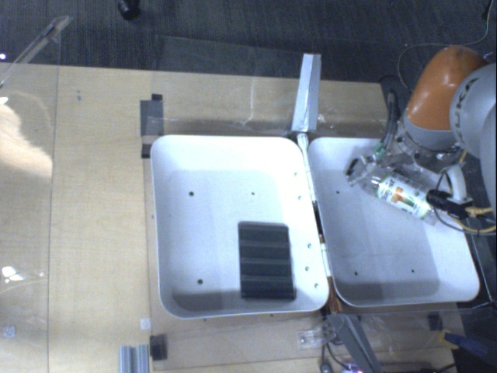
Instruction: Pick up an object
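Note:
A small clear bottle with a white, orange and green label lies on its side in the right bin, near the bin's far right part. My gripper hangs low over the same bin, just up and left of the bottle and very close to its near end. I cannot tell whether it touches the bottle. A black ribbed rectangular block lies flat in the left bin, toward its front.
The grey arm with its orange band comes in over the right bin's far right corner. Cables trail along that bin's right rim. A metal post stands behind the divide between the bins.

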Motion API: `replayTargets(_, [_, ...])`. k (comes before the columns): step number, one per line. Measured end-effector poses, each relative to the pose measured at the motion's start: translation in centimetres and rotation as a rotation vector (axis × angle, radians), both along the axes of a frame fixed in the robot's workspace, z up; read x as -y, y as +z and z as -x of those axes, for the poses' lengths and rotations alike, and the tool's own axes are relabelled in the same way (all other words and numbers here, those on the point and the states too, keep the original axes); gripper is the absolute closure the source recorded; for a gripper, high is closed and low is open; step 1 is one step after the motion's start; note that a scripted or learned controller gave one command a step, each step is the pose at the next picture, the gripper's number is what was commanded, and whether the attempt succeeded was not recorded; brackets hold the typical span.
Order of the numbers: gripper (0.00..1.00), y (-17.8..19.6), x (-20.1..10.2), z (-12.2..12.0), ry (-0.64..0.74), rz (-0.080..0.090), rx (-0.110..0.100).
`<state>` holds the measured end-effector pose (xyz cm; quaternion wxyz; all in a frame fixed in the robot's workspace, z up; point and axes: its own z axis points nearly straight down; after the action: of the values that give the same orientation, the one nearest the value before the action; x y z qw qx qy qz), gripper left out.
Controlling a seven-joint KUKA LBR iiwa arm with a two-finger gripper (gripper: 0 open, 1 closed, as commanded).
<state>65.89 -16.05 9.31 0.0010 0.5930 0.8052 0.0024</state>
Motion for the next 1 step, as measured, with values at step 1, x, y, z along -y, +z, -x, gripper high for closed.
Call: replayTargets(1, [0.00,0.00,0.00,-0.02,-0.001,0.000,0.001])
